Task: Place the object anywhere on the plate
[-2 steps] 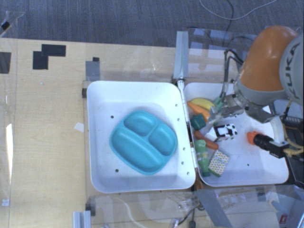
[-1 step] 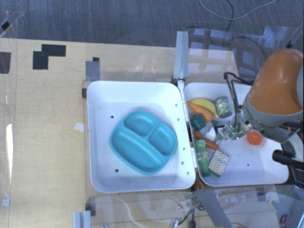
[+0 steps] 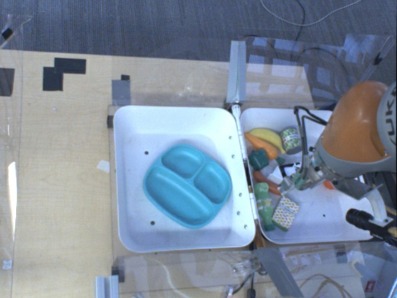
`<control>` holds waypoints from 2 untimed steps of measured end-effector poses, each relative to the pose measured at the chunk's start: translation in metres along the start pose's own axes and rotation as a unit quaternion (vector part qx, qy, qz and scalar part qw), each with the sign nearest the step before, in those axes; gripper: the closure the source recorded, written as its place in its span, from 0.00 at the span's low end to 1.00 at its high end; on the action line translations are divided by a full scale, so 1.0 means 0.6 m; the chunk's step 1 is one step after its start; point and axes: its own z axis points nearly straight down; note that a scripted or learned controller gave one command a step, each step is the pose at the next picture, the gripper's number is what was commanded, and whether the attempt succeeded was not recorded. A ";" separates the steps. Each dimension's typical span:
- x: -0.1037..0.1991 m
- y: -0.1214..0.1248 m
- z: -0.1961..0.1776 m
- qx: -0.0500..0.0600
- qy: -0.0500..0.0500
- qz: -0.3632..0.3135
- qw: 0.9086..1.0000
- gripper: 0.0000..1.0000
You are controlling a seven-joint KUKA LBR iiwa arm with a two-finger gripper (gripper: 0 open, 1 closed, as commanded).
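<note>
A blue plate (image 3: pixel 188 185) with three compartments lies in the left white bin (image 3: pixel 133 141). The right bin (image 3: pixel 322 225) holds the loose objects: a yellow banana (image 3: pixel 265 135), an orange carrot (image 3: pixel 262 144), a small green can (image 3: pixel 289 139), a teal block (image 3: pixel 258 159), a green piece (image 3: pixel 265 213) and a patterned box (image 3: pixel 285 213). My gripper (image 3: pixel 296 180) reaches down into the right bin from the right, just above the patterned box and right of the teal block. The arm's orange band (image 3: pixel 355 129) hides part of the bin behind it.
A metal divider (image 3: pixel 245 166) separates the two bins. A small orange piece (image 3: pixel 265 180) and a green piece (image 3: pixel 262 191) lie by the divider. Cables (image 3: pixel 291 5) run over the floor at the back. Clear plastic guards (image 3: pixel 273 67) stand behind the right bin.
</note>
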 end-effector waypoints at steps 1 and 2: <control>0.003 0.002 0.000 0.000 0.000 -0.039 0.999 1.00; 0.003 0.003 -0.028 -0.001 -0.001 -0.023 1.000 1.00</control>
